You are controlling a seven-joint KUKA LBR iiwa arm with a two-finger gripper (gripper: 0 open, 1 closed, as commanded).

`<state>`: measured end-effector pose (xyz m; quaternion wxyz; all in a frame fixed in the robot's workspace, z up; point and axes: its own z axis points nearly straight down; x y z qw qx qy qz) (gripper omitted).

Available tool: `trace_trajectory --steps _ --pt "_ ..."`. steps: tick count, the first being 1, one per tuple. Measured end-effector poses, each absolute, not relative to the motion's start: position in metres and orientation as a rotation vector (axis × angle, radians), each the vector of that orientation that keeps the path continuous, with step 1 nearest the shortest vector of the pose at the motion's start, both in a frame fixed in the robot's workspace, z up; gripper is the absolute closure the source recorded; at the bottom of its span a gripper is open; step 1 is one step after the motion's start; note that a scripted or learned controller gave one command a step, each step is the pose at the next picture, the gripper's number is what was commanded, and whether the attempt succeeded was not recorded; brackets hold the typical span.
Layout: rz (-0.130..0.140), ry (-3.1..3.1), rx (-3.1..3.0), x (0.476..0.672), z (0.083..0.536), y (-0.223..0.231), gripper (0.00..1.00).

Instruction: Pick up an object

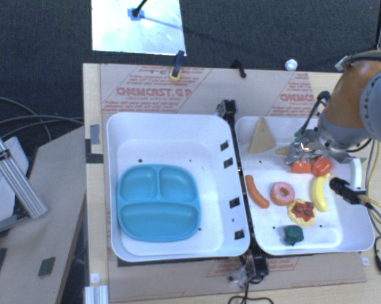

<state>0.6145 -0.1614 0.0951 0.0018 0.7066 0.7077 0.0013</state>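
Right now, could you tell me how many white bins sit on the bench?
2, side by side: the left bin holds a blue divided plate; the right bin holds toy foods.

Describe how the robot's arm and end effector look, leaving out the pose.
The arm is thick and rounded, grey, with a broad orange band above the wrist. The end effector is a small piece of silvery metal, too small to make out in detail. A thin dark cable runs down the wrist to it.
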Motion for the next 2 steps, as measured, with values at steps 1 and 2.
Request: trace_trajectory --steps 1,2 --pt "0.007 2.219 2.215 0.615 0.106 -0.161 1.00" --pt "0.011 2.218 2.213 0.616 0.117 -0.161 1.00"
